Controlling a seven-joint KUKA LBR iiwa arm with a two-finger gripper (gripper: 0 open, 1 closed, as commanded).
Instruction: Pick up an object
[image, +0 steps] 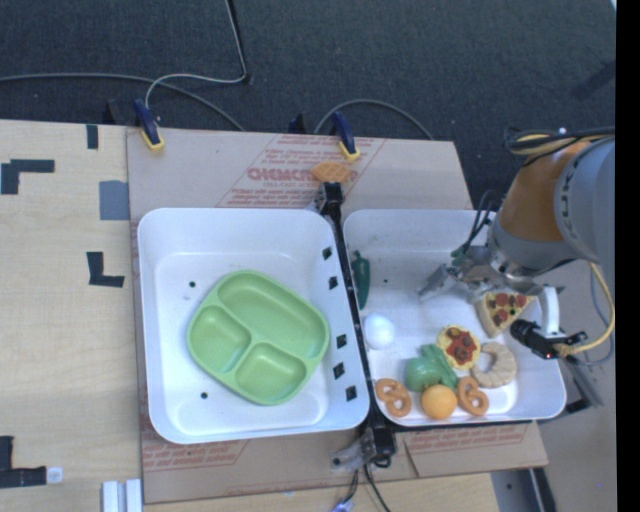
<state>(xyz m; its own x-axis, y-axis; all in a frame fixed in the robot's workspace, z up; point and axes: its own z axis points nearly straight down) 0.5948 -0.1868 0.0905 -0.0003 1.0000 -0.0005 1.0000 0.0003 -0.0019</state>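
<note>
Orange ball (438, 402) at right bin (400, 235) near edge, between two pretzels (393, 397): light, rigid, smooth, prone to roll; grip across middle. Beside: green toy (428, 367), white egg (379, 330), pizza slice (500, 308). Farther: pincer (447, 279) low over bin floor, fingers spread, nothing between them. Left bin: green plate (257, 336).

Green plate (258, 338) in left bin (160, 240), toy food (450, 372) in right bin (400, 225).

Dark grey carpet (400, 60) beyond a pale wooden bench (50, 330) under brown cardboard (280, 170), black cable (200, 78) trailing.
</note>
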